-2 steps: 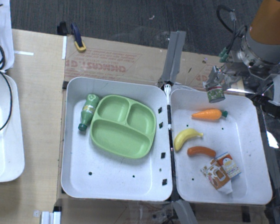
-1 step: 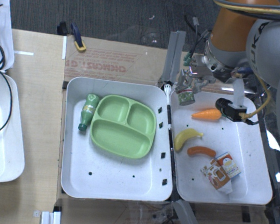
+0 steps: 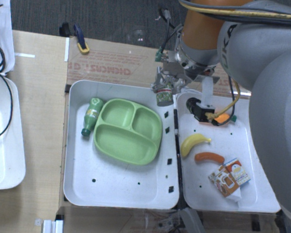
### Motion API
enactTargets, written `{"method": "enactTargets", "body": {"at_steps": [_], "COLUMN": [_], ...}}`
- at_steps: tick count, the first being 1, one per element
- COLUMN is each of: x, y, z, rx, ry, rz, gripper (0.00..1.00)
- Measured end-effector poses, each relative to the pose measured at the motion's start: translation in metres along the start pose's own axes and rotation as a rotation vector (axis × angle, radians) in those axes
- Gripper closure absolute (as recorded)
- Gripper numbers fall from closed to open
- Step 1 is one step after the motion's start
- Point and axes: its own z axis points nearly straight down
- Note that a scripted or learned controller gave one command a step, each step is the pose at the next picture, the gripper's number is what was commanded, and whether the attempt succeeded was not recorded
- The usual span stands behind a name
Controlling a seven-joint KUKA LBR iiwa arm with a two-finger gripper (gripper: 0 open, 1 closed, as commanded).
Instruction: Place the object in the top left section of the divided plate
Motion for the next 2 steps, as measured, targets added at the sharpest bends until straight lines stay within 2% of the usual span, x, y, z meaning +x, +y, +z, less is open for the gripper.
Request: {"method": "enactTargets", "body": {"at_steps": [1,2], "x": [0.0751,0.0747], "y": [0.0025,0.0026], "z": [0.0071,0.0069], "rx": [0.0,0.0], "ry": [0.0,-0.001], "rz": [0.02,0.02], "gripper": [1.0,0.0]}}
